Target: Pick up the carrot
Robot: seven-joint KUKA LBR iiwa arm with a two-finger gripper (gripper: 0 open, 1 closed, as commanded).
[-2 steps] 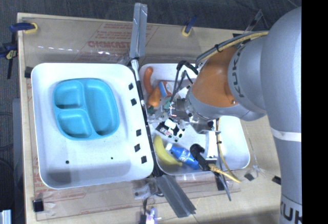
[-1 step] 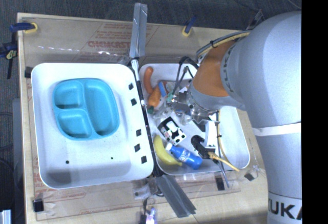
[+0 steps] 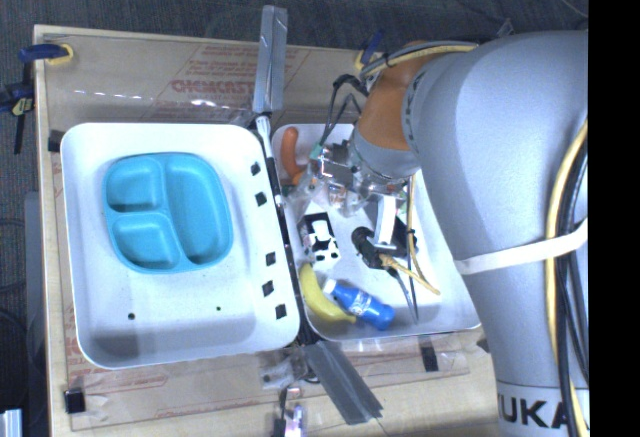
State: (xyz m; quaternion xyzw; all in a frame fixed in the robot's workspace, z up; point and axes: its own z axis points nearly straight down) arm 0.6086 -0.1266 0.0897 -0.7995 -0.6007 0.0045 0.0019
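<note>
The carrot (image 3: 289, 151), a short orange piece, lies at the far left corner of the right bin (image 3: 452, 297), close to the divider between the two bins. My gripper (image 3: 322, 173) is low in that bin, just right of the carrot and slightly nearer the front. The grey wrist with its orange band (image 3: 385, 121) hangs over it and hides much of the bin's back. Cables and the gripper body cover the tips. From here the carrot looks to lie beside the gripper, not inside it.
A black-and-white block (image 3: 320, 235) sits mid-bin below the gripper. A banana (image 3: 318, 297) and a blue bottle (image 3: 362, 304) lie at the bin's front. The left bin (image 3: 100, 325) holds a blue divided plate (image 3: 170, 210).
</note>
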